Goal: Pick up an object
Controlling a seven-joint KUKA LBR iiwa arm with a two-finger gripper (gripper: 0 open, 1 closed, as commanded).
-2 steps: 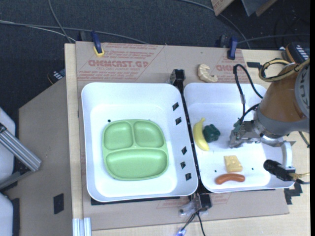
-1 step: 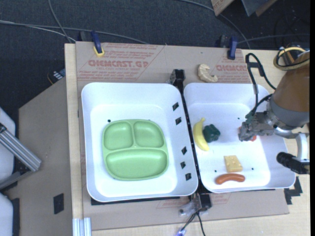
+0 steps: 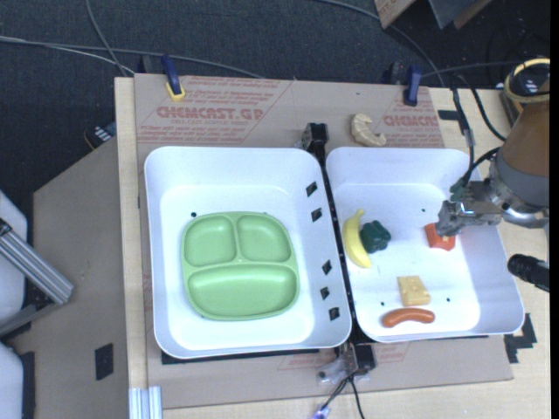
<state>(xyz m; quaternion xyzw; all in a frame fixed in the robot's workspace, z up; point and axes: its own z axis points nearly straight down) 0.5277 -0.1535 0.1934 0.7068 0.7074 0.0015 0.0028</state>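
A slanted overhead view shows a bench [image 3: 218, 103] carrying two shallow white bins side by side. The left bin [image 3: 166, 177] holds a light green divided plate [image 3: 240, 264] with three compartments. The right bin [image 3: 489, 308] holds several small toy foods: a yellow banana [image 3: 355, 244] touching a dark green broccoli-like piece [image 3: 376, 235], a tan cracker-like square [image 3: 413, 289] nearer the front, an orange-red sausage [image 3: 408, 318] just in front of it, and a small red-orange block [image 3: 440, 238] toward the bin's right side.

The grey arm reaches in from the right, and its hand [image 3: 454, 218] sits low, directly over and apparently touching the red-orange block. Whether the hand is spread or clenched cannot be told from this angle, and the block is not clearly seen between its fingers.

Judging by this, the approach to an object looks done, with the block as the likely target. A secure grip and the lift out of the bin are left; the block appears to rest on the bin floor.
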